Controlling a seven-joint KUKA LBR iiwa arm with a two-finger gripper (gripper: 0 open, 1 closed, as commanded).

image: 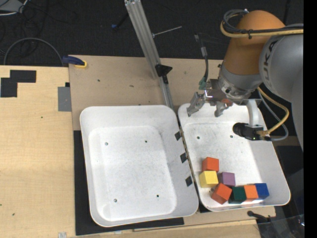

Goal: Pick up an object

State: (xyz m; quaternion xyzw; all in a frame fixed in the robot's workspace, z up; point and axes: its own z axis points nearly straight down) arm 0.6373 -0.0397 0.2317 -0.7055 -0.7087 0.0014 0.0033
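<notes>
At the far edge of the right bin (277,167), your claw (208,105) hangs over the rim with its two fingers spread apart and nothing between them. One finger (194,106) points down toward the bin's far left corner, the other (220,108) sits just to its right. The grey arm (282,68) with its orange band (252,31) reaches in behind the claw from the right.

The blocks you could pick lie well apart from the claw, toward you, in the near part of that same bin. Nearest the claw is an orange block (211,164). Just past it sits a yellow block (208,178), touching or almost touching the orange one, with a purple block (228,178) beside the yellow on its right. Farthest from the claw, along the bin's near wall, you have a row: a red-orange block (222,193), tilted, then a dark green block (238,195), another orange block (251,191), and a blue block (262,190) at the right end. All are small cubes, packed close together.

The left bin (94,133) lies to the claw's left, alongside the right one.
</notes>
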